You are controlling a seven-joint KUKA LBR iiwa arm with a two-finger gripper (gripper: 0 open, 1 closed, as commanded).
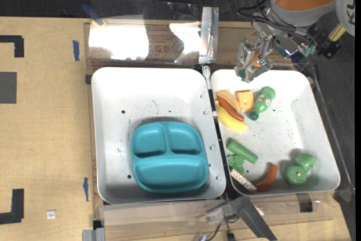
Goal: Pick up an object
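Camera view: gripper (252, 66) is seen over the right bin's (321, 121) far-left corner; finger state can't be told, nothing seen held. Yellow cheese wedge (245, 100) lies just nearer, w/ hot dog (229, 104), banana (231, 119) beside. Teal tray (168, 156) sits in left bin (107, 121).

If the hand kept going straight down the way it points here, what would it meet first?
Most likely the back rim of the right bin, since the hand hangs at that edge. The yellow block and hot dog lie nearer the camera. Depth is hard to judge from this slanted view.
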